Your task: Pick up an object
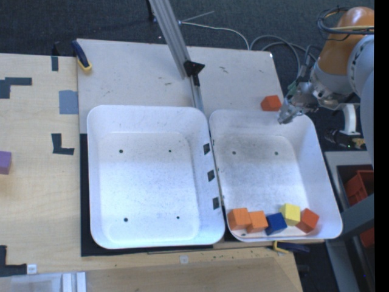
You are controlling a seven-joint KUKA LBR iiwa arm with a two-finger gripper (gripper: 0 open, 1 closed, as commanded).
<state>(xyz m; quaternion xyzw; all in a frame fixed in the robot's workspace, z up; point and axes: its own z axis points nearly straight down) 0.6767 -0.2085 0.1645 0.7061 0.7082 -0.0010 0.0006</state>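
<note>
You see the gripper at the right bin's far rim, its grasp unreadable; blocks cluster along the near wall. Descend squarely over the yellow block, clear of neighbours.

You are looking at two white bins, the left bin and right bin both speckled grey. Two orange blocks, a blue block, a yellow block and a red-orange block are showing. A purple block is sitting on pale wood.
</note>
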